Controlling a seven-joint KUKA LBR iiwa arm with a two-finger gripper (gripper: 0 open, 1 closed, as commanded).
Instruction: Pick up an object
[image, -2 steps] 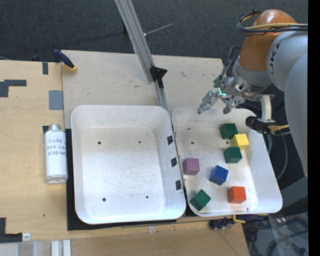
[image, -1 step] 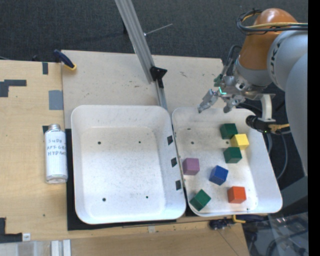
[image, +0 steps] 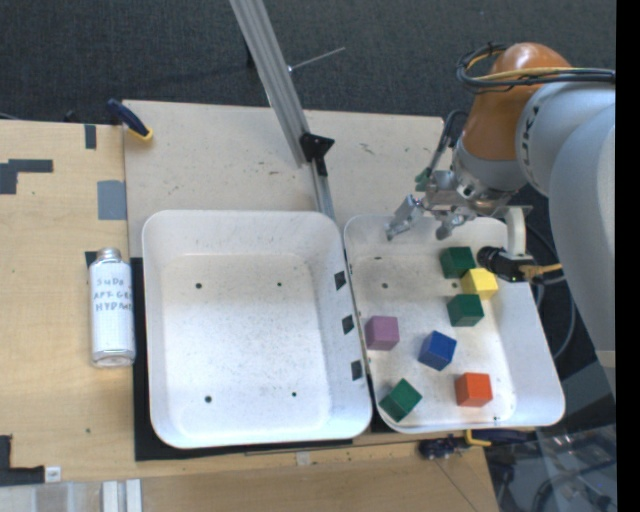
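We see the gripper (image: 420, 222) over the right bin's (image: 528, 340) far edge, fingers apparently apart, holding nothing. Approach step: next, we descend onto the nearest green cube (image: 457, 262), just right.

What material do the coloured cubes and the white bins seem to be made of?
Coloured cubes, such as the purple one: probably painted wood or foam, with matte faces, flat colour and sharp edges. White bins: likely moulded plastic, with smooth rounded rims, a slight sheen and dark scuff speckles.
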